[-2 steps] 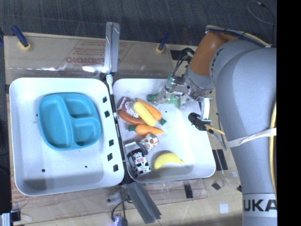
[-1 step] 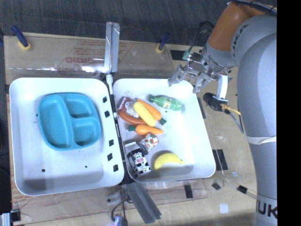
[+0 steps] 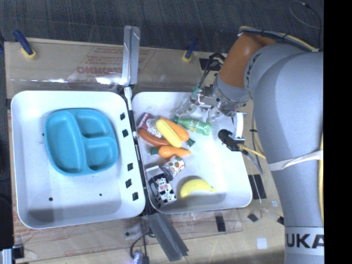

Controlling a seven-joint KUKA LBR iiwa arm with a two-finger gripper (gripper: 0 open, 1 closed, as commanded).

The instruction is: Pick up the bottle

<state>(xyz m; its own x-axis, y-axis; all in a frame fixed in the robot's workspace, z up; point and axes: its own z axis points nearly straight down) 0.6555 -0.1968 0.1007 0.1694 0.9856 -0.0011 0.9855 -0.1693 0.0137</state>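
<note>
Fingers (image 3: 199, 108) hover at green bottle (image 3: 193, 125); arm (image 3: 291, 147) reads "UKA".

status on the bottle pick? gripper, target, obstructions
Gripper over right bin, just above the green bottle. Bottle lying flat, not lifted. Corn and carrots crowd its left side.

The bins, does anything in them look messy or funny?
The toys in the right bin are jumbled: the green bottle lies on its side by the gripper, next to piled pretend food. The blue tray in the left bin sits neatly. Nothing looks spilled or broken.
</note>
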